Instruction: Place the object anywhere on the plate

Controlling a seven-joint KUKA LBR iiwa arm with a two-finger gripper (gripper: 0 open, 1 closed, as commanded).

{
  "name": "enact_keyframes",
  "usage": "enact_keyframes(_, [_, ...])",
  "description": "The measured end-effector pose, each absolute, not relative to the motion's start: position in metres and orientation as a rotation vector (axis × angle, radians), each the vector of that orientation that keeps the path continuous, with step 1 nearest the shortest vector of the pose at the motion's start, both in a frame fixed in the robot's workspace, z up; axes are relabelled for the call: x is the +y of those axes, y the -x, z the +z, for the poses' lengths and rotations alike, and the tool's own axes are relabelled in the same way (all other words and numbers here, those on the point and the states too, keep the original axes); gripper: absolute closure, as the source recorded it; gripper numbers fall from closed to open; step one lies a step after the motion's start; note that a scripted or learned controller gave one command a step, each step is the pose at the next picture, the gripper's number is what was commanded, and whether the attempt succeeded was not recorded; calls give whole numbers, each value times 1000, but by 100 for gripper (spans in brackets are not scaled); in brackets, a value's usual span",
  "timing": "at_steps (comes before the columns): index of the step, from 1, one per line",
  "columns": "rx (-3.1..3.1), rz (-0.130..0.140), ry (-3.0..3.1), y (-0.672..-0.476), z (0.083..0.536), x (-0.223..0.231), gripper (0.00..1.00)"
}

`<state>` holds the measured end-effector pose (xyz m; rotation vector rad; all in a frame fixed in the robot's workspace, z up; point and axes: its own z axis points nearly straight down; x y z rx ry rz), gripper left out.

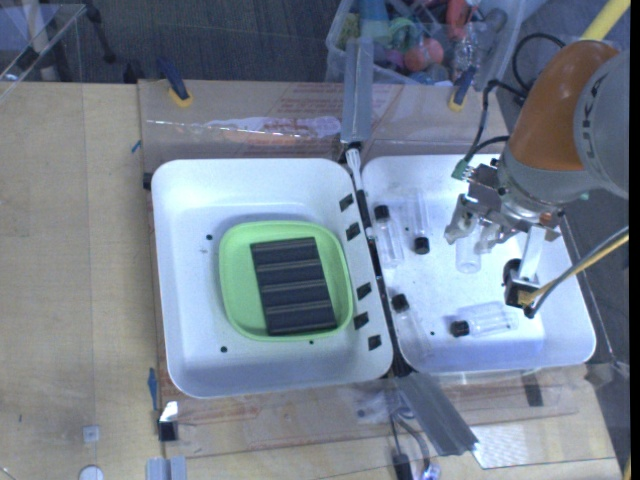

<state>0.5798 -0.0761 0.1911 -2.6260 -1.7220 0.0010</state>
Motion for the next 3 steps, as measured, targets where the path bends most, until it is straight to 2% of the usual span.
enact_keyframes(1, [-1722,1,2626,-580,191,-76,0])
enact_keyframes(2, [-1666,1,2664,-582,239,-128,0])
enact_keyframes(3, [-1663,1,2666,-603,284,-183,0])
